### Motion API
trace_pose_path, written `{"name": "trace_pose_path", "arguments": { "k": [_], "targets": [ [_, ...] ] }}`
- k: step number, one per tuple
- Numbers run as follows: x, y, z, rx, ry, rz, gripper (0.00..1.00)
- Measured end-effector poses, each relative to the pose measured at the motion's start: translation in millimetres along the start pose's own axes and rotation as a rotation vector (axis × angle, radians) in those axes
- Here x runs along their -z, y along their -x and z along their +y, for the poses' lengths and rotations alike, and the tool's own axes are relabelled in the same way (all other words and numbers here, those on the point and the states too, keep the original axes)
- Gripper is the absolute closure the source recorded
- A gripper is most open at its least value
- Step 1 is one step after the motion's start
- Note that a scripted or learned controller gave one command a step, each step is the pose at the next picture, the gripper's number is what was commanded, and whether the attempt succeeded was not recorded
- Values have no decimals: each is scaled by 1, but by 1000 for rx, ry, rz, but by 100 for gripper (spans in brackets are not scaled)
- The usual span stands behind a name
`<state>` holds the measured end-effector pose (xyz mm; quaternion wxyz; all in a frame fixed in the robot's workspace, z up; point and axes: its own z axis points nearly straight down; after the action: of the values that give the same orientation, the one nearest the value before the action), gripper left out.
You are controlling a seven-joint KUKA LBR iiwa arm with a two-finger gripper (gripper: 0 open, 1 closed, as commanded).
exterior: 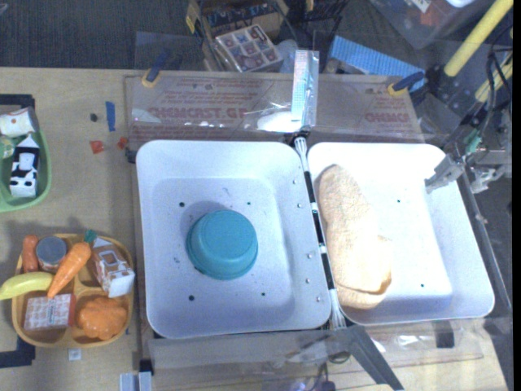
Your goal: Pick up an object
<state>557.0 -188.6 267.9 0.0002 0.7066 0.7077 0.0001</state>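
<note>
Beside 2 white bins [155,169], the gripper [456,168] hovers at the right bin's edge, grip unclear.

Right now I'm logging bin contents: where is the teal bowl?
The teal bowl sits upside down near the middle of the left bin, across the divider from the tan bread loaf in the right bin.

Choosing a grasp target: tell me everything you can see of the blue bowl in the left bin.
The blue bowl is round, teal-blue, plain and matte, plastic by its look. It sits upside down, flat base up, sides flaring to a wider rim on the left bin floor, near the middle. It stands alone, apart from every wall, with nothing else touching it.
</note>
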Motion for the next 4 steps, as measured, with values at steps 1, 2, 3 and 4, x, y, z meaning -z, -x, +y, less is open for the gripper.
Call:
{"name": "trace_pose_path", "arguments": {
  "k": [1, 2, 3, 4],
  "targets": [
    [-84, -48, -31, -8, 0, 0, 0],
    [-173, -64, 21, 177, 2, 0, 0],
    [-178, -86, 2, 226, 11, -4, 0],
    [-179, -88, 69, 55, 8, -3, 0]
  ]
}}
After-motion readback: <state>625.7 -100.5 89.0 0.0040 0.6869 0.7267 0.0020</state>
